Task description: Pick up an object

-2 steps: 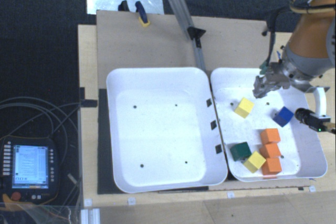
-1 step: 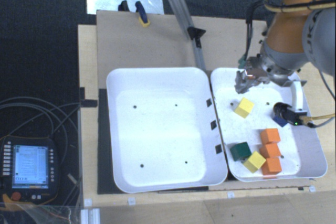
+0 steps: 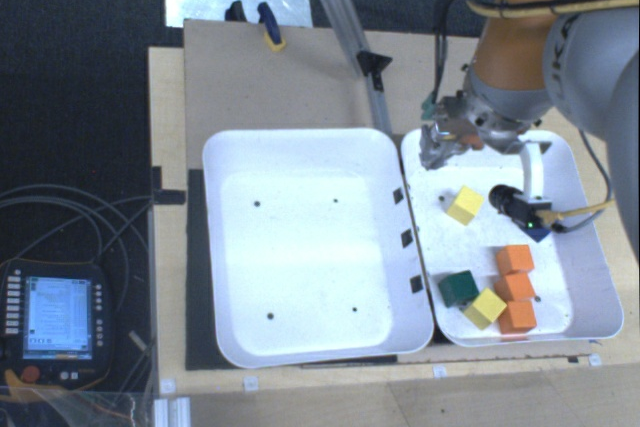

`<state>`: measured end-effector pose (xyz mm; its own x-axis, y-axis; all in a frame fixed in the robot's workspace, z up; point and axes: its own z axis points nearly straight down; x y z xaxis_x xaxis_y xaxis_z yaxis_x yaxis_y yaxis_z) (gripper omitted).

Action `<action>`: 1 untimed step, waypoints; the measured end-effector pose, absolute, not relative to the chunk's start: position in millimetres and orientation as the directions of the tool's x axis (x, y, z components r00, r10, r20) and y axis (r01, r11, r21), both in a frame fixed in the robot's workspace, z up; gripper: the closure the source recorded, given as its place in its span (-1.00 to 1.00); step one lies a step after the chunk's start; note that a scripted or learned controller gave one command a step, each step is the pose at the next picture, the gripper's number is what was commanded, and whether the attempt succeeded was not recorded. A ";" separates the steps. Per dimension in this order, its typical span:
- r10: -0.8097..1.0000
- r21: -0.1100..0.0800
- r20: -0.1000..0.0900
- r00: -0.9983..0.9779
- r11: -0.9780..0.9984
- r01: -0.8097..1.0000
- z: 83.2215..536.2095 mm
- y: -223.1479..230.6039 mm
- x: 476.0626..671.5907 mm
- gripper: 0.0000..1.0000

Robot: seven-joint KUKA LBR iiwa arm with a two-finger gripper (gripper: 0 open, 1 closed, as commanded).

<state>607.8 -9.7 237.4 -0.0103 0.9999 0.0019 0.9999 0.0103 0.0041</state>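
Arm reaches in from the right, jaws (image 3: 438,151) hovering over the upper-left corner of the right bin (image 3: 590,245); can't tell if they're apart or together. Nothing visibly held. Yellow cube (image 3: 464,206) lies just below them. Near the bin's lower edge: green block (image 3: 458,288), yellow block (image 3: 485,308), two orange blocks (image 3: 516,287) stacked touching. Left bin (image 3: 225,215) beside it.

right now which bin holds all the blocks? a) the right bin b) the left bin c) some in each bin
a: the yellow block, green block and orange blocks all lie in the right bin, below the tool.
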 end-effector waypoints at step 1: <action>1.000 0.003 0.002 -0.011 0.011 1.000 247.0 42.1 614.8 1.00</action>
